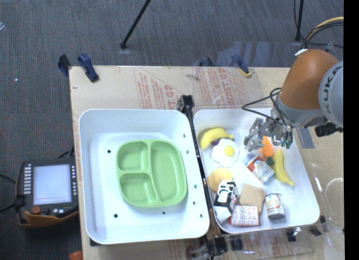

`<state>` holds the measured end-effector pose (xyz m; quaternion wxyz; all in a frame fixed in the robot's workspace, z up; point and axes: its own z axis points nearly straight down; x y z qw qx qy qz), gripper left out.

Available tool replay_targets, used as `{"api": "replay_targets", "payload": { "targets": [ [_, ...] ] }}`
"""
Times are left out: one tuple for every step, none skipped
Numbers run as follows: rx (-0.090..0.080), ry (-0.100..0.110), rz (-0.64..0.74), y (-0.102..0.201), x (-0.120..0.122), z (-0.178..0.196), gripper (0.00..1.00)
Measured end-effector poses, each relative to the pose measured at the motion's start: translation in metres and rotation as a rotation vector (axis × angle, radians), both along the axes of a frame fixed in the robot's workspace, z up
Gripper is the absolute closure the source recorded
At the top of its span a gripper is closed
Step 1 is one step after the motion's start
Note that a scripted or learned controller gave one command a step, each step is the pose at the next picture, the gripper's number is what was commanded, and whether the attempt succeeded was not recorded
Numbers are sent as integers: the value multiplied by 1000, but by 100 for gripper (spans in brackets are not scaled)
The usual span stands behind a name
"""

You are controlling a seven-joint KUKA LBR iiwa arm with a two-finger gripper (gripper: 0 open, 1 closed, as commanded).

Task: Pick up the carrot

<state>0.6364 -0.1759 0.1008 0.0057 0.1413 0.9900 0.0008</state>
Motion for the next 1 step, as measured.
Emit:
{"api": "replay_targets", "payload": {
  "targets": [
    [1,2,-28,33,1,55,100]
  ]
}}
